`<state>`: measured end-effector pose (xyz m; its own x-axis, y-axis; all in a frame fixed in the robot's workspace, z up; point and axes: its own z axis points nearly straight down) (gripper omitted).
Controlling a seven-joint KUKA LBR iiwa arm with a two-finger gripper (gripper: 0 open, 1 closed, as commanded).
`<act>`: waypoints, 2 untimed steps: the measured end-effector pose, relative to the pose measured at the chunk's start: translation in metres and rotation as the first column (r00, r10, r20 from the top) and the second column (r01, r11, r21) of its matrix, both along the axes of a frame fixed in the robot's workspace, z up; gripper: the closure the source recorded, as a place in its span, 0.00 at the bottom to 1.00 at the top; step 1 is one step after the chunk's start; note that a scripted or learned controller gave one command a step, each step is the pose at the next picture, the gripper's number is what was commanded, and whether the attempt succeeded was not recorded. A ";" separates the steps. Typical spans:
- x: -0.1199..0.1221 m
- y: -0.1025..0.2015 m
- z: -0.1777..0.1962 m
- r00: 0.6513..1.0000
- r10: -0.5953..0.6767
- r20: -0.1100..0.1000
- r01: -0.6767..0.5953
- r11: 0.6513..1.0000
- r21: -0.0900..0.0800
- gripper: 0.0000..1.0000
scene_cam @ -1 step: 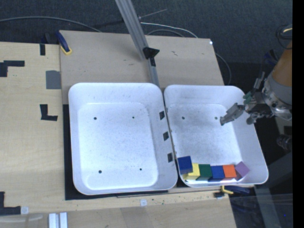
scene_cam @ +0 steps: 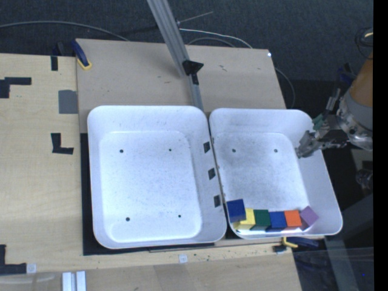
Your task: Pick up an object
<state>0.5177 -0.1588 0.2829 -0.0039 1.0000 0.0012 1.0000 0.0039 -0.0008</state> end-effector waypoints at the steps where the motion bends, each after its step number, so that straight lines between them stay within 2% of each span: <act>1: 0.060 0.115 0.082 1.000 0.007 0.007 -0.007 1.000 0.001 1.00; 2: 0.087 0.230 0.032 1.000 0.005 -0.004 -0.005 1.000 0.000 1.00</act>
